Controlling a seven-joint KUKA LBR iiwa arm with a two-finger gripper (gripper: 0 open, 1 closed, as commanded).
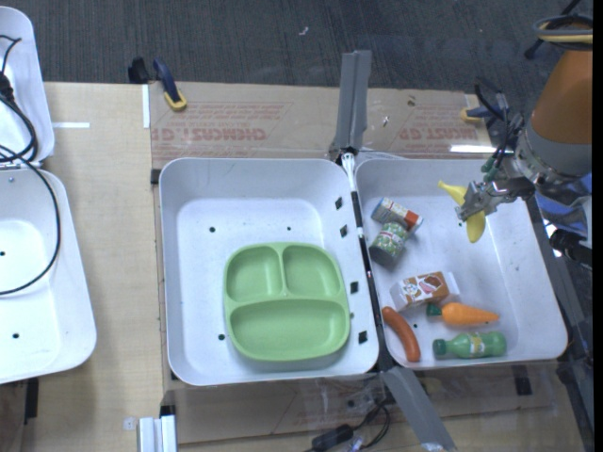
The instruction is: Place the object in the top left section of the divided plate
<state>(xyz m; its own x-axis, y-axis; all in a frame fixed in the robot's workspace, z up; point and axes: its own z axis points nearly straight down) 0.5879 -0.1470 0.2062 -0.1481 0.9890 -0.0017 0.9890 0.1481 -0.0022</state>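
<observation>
The green plastic divided plate (285,301) lies flat in the left white bin (188,205), a little toward that bin's near side, with two small sections along its far side and one long section along its near side. All three sections are bare.

The pincer (478,205) hangs at the end of the grey arm with the orange band (563,97), over the far right part of the right white bin (537,281), well right of the plate. A yellow toy banana (467,208) sits at its tips: one end pokes out to the left and the other curves down below the fingers. The fingers seem closed around the banana's middle, though the grip itself is small and partly hidden by the pincer's body.

Right of the plate, across the wall between the bins, lie a small can with a red end (397,215) and a green-labelled can (388,242) just beside it. Nearer the front of that bin are a small orange and white carton (423,290), an orange toy carrot (468,315), a red toy sausage (402,334) and a green bottle with a yellow cap (469,347).

Both bins rest on a pale wooden surface (104,130).
</observation>
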